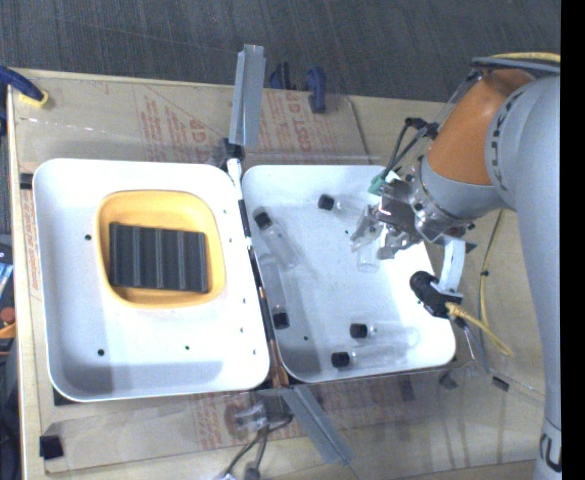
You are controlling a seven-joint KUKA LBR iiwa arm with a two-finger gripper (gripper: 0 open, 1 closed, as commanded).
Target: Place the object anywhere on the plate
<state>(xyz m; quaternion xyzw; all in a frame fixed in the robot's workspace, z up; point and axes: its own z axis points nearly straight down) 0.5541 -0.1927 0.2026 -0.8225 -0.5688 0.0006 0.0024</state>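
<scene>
Camera view: yellow rounded plate (158, 208), ribbed dark centre.

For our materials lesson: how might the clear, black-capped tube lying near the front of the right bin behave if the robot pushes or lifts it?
The clear tube looks round and lies on its side, so a push would probably roll it. Its see-through body suggests thin plastic, likely light for its size. The smooth surface could slip in the end effector, though I can't confirm that.
</scene>
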